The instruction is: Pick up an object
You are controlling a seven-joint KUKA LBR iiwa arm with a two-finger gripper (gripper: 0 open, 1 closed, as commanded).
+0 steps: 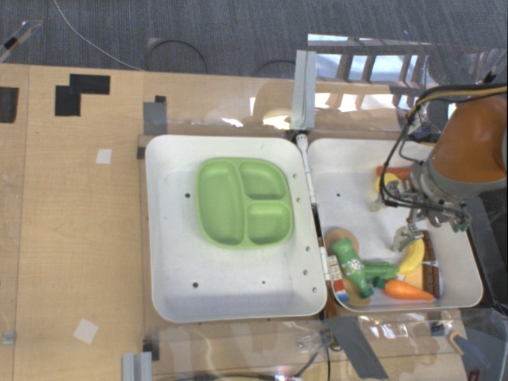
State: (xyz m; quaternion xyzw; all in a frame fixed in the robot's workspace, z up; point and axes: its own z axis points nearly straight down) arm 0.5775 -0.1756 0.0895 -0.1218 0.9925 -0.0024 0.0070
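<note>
Camera view, for your record: left bin (167, 292) holds a green divided plate (243, 202); right bin (349, 173) holds a banana (412, 255), carrot (409, 290) and green toy (359, 265). Tool (410, 232) hangs just above the banana; you cannot tell its state.

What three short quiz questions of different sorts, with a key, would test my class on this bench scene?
1. True or false: the green plate lies in the left bin.
2. Which toy lies nearest the right bin's front edge? A. carrot B. banana C. plate
3. Fill in: the gripper hangs over the ____ bin.

Key: 1 true; 2 A; 3 right.
</note>
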